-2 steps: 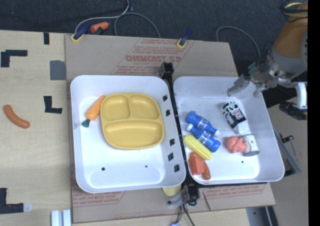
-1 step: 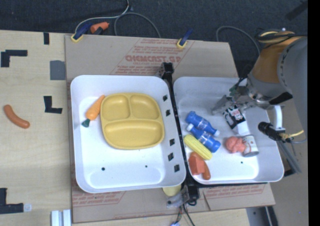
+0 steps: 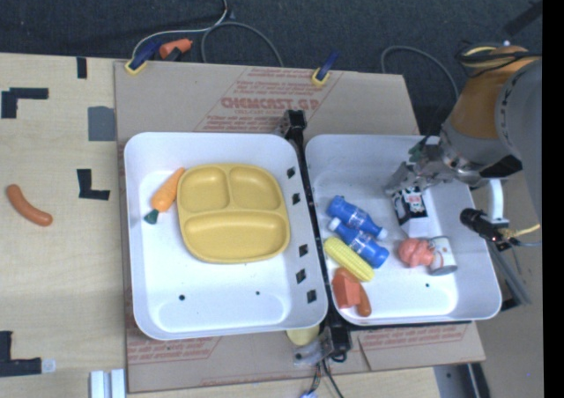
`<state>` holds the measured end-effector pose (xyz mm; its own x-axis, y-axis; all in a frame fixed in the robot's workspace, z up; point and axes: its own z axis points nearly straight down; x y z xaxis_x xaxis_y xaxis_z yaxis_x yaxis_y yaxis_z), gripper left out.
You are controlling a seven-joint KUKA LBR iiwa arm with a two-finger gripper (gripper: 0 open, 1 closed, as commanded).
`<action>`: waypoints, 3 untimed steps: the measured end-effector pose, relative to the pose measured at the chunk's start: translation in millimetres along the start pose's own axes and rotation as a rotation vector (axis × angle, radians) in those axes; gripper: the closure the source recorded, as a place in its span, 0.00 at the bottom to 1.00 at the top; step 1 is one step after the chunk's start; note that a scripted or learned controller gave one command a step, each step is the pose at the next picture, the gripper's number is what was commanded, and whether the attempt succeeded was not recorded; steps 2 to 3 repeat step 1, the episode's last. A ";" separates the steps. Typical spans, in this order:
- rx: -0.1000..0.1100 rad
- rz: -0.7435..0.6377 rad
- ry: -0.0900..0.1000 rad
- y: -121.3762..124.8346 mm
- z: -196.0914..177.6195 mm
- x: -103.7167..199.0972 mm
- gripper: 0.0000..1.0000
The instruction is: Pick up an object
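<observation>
**Claw low in the right bin, target still to be secured**

Nearest the camera, an orange toy (image 3: 352,292) lies at the right bin's (image 3: 471,304) six o'clock. Up at one o'clock, a small black-and-white item (image 3: 411,204) sits just under the claw (image 3: 411,178); whether it is spread or pinching, I cannot tell. Best descend squarely over that item, clear of the pink toy (image 3: 415,252) and blue bottles (image 3: 357,229).

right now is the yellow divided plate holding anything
Empty: all three compartments of the yellow plate show bare; the toy carrot lies beside it in the bin.
</observation>
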<state>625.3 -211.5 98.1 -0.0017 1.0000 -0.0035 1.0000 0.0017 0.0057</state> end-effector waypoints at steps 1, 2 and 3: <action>-0.001 -0.007 0.005 10.2 -68.6 70.0 1.00; -0.001 -0.007 0.005 10.2 -68.6 70.0 1.00; -0.001 -0.007 0.005 10.2 -68.6 70.0 1.00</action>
